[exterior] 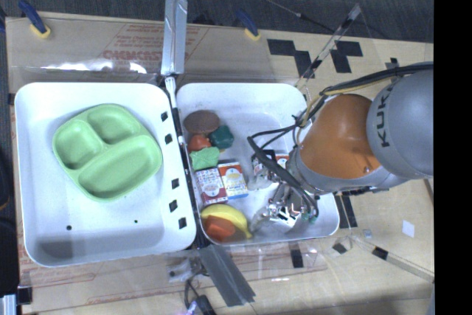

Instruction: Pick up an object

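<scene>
The right bin [243,96] holds several small items along its left side: a brown round piece [200,120], a dark green piece [220,136], a red piece [198,142], a light green piece [206,158], a small carton [220,183], a yellow banana [227,216] and an orange-red piece [219,229]. My gripper [283,211] hangs low over the bin's front right part, to the right of the banana, below the orange wrist band [335,142]. Nothing shows between its fingers.
The left bin [33,181] holds a green divided plate [108,150]. A metal divider bar [175,33] stands between the bins at the back. Black cables [269,136] loop from the wrist over the right bin. Blue clamps [35,18] sit on the bench's back edge.
</scene>
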{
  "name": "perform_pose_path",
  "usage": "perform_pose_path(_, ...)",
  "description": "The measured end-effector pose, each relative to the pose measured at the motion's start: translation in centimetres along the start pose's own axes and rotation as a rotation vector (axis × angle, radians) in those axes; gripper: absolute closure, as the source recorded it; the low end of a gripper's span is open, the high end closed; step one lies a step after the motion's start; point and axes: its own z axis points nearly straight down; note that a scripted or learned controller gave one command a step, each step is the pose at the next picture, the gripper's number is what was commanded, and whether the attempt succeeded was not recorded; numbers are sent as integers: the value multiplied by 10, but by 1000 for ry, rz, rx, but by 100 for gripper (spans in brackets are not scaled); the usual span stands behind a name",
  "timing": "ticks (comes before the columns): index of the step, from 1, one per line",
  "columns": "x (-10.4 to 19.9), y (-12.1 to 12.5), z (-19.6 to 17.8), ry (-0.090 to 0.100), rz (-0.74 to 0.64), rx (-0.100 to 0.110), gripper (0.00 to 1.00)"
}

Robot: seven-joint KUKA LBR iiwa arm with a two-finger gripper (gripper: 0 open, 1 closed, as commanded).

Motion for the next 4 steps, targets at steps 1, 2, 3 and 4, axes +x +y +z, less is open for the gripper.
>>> perform_pose_path(1, -88, 20, -106, -6, -203, 1, 0)
perform_pose_path(2, -92, 1, 0, -1, -156, 0, 0)
perform_pose_path(3, -100, 70, -33, -1, 17, -1, 0)
perform_pose_path(4, -67, 87, -6, -12, 66, 1, 0)
